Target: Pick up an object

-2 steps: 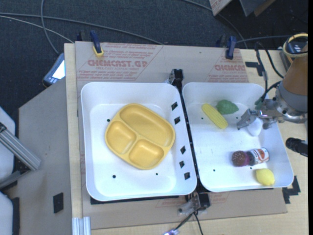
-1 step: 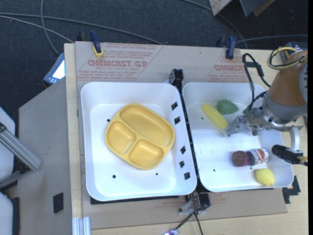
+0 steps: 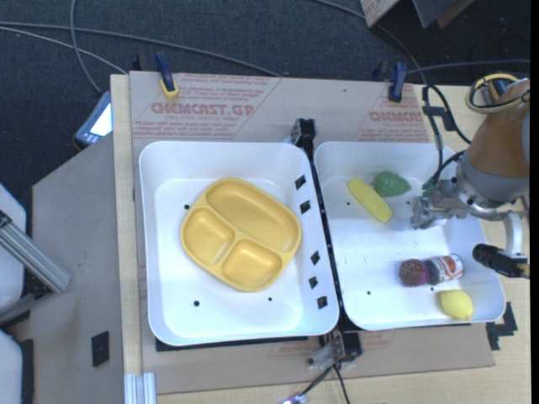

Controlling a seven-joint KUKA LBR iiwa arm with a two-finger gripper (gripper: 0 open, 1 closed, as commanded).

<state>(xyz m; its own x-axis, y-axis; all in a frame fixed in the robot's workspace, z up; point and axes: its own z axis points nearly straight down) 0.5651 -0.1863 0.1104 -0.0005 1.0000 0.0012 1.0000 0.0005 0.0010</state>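
The right bin (image 3: 370, 305) holds several objects. A yellow corn cob (image 3: 370, 199) lies at the back, with a green leafy item (image 3: 391, 183) touching its far end. Toward the front lie a dark purple lump (image 3: 413, 272) against a small white and red bottle (image 3: 446, 268), and a yellow lemon (image 3: 456, 304) near the front right corner. My gripper (image 3: 424, 212) hangs low over the bin's right middle, just right of the corn and behind the bottle, with nothing visibly in it. The orange band of the arm (image 3: 498, 146) sits above it.
The left bin (image 3: 160, 251) carries a yellow divided plate (image 3: 242, 234). A black clip strip (image 3: 310, 225) runs along the seam between the bins. Cables (image 3: 438, 116) trail over the right bin's back edge, and clamps hold the board at the rear.
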